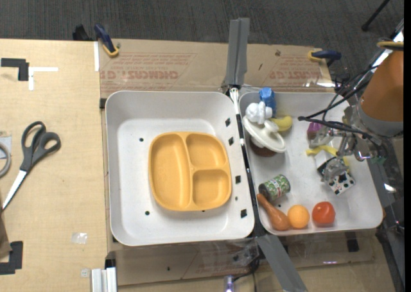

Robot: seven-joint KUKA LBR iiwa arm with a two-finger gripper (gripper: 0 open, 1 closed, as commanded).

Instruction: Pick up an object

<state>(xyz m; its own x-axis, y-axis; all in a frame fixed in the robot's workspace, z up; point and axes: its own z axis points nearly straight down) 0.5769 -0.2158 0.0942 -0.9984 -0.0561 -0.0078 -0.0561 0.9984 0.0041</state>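
Entry: right bin (363,215), contents located from the can (275,187).

- Can: green, lying on its side near the bin's left wall.
- Carrot (272,213): just below the can, slanted towards the front wall.
- Orange (298,216): below and right of the can, touching the carrot's thick end.
- Red ball (323,213): further right of the can, just beside the orange.
- Bowl (266,138): above the can, white, tipped over something brown.
- White figure (257,113) and blue piece (266,97): well above the can, crowded into the far corner.
- Block (341,183): right of the can, black and white, lying apart from the rest. We judged it the likeliest pick because it had open floor around it.
- Gripper (335,170): right of the can, low over the block, cables trailing behind it. Whether the claw was apart, together or clamped on the block, we could not tell; it was perhaps touching the block's top.
- Plate (191,171): left of the can, orange, divided, alone in the left bin (115,169).

We judged that nothing had been lifted yet.
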